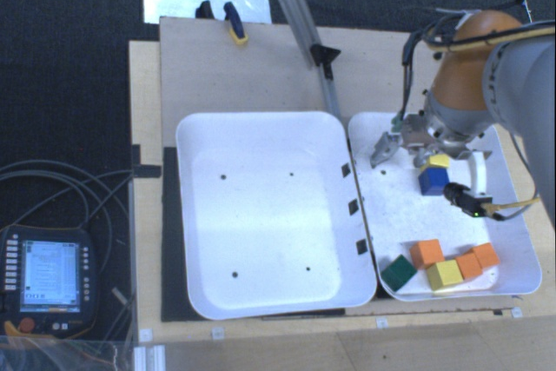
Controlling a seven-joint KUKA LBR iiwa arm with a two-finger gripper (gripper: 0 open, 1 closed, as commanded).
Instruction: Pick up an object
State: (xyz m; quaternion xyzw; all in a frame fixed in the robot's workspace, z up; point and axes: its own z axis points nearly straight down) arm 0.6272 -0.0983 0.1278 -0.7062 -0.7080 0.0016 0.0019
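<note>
My gripper [402, 154] hangs open over the upper part of the right bin [521, 274], with nothing between its fingers. Just to its right lies a blue block [433, 182], with a small yellow block [440, 161] touching its far side and partly under the wrist. Along the bin's near edge sit a green block [399, 272], an orange block [426, 253], a yellow block [444, 274] and two more orange blocks [476, 260].
The left bin [200, 187] adjoins the right one. A metal pole [291, 0] slants in from the back. A cable with a black connector [465, 200] trails from the wrist over the right bin. A teach pendant [43, 278] lies off the bench, lower left.
</note>
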